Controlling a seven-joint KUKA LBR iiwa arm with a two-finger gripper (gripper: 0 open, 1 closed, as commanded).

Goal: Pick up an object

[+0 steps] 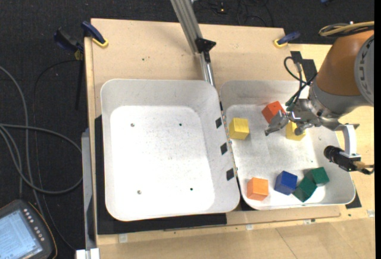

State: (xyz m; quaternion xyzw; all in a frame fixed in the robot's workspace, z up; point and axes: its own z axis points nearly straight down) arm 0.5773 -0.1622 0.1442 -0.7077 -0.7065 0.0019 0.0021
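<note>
The grey two-finger gripper (286, 122) hung low in the right white plastic bin (238, 153), between a small red-orange block (272, 111) and a small yellow block (294, 131). Its fingers were spread and held nothing, so I think the pick was not done yet

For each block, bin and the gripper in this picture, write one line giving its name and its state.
gripper: low in right bin, fingers unclear
red block: tilted, beside gripper
yellow block: lying free
small yellow block: under gripper, partly hidden
orange block: lying free
blue block: lying free
green blocks: touching
right bin: holds blocks
left bin: flat
</note>
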